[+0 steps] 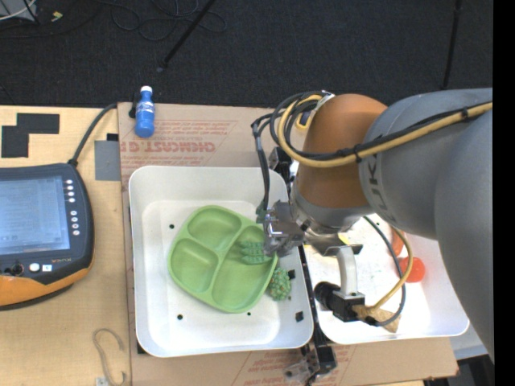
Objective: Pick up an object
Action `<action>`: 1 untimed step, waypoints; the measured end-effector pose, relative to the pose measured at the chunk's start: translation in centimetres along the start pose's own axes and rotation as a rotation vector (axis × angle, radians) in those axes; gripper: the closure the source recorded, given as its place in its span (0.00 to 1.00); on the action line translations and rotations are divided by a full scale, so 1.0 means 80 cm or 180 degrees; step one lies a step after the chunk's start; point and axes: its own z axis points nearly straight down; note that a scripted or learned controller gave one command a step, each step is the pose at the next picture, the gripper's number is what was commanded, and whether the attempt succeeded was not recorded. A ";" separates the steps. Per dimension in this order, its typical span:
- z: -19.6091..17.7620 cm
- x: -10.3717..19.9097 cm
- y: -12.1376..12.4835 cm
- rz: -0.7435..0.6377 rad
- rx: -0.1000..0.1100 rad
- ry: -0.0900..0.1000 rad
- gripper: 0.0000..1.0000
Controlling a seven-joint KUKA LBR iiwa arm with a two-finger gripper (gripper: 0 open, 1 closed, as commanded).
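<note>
A green divided plate [211,256] lies in the left white bin [153,215]. A small green knobbly object [253,252] rests on the plate's right side, and another green knobbly piece [281,284] lies just off its right rim. My gripper [272,233] reaches down at the plate's right edge, right by the knobbly object on the plate. The arm's orange band [338,147] and wrist hide the bin wall beneath them. An orange object [414,270] shows in the right bin [434,320], partly hidden by the arm.
A blue bottle [145,112] stands on the cardboard behind the left bin. A teach pendant [40,223] lies at the far left. A black cable-mounted part [342,304] hangs over the divider between the bins.
</note>
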 end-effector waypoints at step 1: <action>-0.026 -0.007 0.003 0.0006 -0.0015 -0.0001 1.00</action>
